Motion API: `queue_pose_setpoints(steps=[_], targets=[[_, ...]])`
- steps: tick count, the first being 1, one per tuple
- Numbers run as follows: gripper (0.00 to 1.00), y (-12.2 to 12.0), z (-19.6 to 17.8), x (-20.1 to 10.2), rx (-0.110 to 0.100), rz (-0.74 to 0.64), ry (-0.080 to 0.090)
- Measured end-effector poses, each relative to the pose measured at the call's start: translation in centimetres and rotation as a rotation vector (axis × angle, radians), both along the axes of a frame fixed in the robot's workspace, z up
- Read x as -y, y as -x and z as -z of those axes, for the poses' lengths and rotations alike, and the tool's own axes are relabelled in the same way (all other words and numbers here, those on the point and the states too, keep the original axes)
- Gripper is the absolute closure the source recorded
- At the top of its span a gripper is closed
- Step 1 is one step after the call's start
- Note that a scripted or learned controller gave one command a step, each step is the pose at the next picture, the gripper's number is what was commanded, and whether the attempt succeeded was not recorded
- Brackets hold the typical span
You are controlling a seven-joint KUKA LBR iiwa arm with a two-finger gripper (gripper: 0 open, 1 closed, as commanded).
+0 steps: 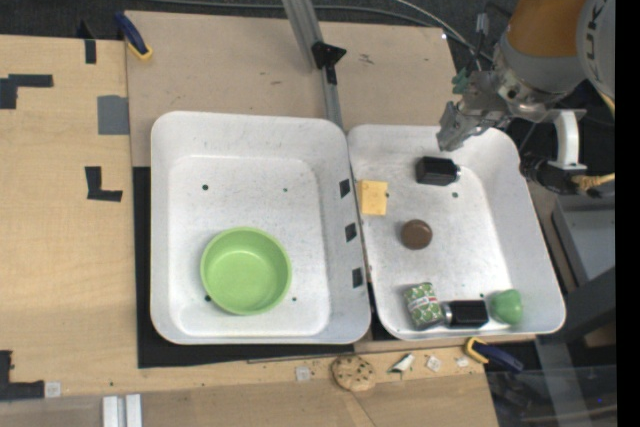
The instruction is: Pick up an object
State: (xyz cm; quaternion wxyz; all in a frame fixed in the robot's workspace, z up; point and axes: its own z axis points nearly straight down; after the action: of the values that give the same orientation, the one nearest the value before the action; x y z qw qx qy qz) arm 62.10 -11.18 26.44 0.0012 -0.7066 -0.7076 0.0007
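Claw (450,137) hangs just above the black block (437,171) in the right bin (530,245); can't tell its opening. Block looks stiff, light — pinch its short sides.

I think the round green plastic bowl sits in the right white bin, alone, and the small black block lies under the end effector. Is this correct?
One detail is wrong: the round green plastic bowl sits in the left white bin, not the right. The camera view shows it there alone. The small black block does lie just below the end effector.
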Motion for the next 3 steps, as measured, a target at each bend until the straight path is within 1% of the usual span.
queue_pose_setpoints(steps=[1,2,3], targets=[[0.0,0.0,0.0,0.0,0.0,0.0,0.0],[0.0,1.1,5.4,0.0,-0.006,0.001,0.002],[0.0,1.3,12.2,-0.2,-0.009,0.001,0.001]])
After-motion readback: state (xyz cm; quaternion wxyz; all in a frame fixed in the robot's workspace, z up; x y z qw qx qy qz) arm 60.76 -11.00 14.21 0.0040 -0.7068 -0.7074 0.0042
